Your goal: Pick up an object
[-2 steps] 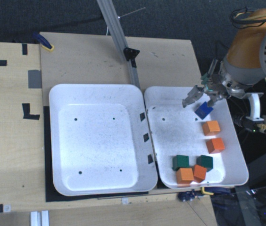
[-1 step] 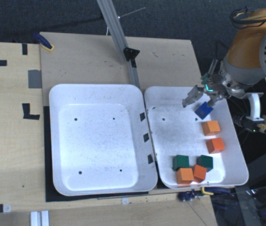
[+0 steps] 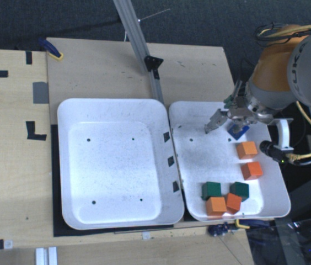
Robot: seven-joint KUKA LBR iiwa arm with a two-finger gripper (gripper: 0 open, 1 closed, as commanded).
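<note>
My gripper (image 3: 222,123) hangs low over the far part of the right bin (image 3: 194,164), reaching in from the right. A blue block (image 3: 237,131) lies right beside it, partly hidden under the wrist; I cannot tell whether the gripper touches it. Two orange blocks (image 3: 246,149) (image 3: 251,170) lie nearer along the bin's right side. At the bin's near edge sits a cluster of two green blocks (image 3: 211,189) (image 3: 239,190) and two more orange blocks (image 3: 216,205) (image 3: 234,202).
The left bin (image 3: 111,159) sits beside the right one, their rims touching. A grey metal pole (image 3: 136,32) slants across the bench behind the bins. Cables loop by the arm at the right.
</note>
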